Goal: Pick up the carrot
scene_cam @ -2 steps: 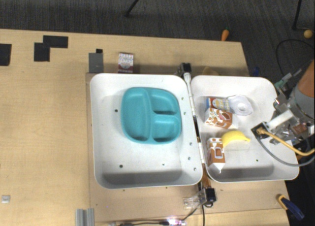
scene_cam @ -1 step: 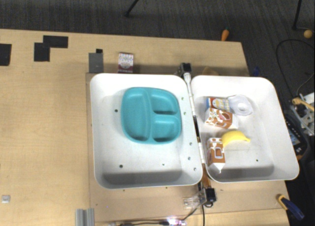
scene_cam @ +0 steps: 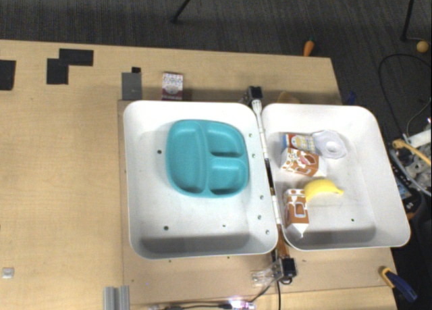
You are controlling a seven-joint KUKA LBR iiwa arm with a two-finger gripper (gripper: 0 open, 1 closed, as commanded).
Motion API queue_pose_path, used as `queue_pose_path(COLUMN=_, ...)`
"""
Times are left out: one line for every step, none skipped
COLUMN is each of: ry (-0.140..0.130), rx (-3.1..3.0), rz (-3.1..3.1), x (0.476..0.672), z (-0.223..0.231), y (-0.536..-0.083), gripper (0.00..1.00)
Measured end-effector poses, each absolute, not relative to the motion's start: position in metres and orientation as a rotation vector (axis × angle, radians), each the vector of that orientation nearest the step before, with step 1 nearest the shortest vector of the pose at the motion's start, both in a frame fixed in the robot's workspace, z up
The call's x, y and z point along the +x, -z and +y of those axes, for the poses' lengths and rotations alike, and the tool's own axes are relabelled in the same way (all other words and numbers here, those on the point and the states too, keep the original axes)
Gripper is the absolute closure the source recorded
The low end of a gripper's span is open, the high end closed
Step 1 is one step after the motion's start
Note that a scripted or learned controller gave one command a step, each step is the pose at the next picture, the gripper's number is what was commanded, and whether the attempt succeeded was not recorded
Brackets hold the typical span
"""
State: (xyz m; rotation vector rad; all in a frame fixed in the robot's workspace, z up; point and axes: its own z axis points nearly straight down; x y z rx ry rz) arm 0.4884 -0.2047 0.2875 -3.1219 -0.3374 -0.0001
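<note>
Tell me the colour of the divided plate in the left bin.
Teal blue; the divided plate shows clearly in the camera view, inside the white left bin.

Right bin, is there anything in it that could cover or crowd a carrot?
Possibly. An upper packet, a lower packet, a yellow fruit and a clear cup lie bunched together in the right bin. I cannot tell whether a carrot lies beneath or among them.
</note>
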Motion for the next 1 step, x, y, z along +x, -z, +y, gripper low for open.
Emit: queue_pose_path(ry=-0.004, rx=-3.117, rz=-0.342, x=0.4881, z=-0.1402, y=-0.2431, gripper=1.00)
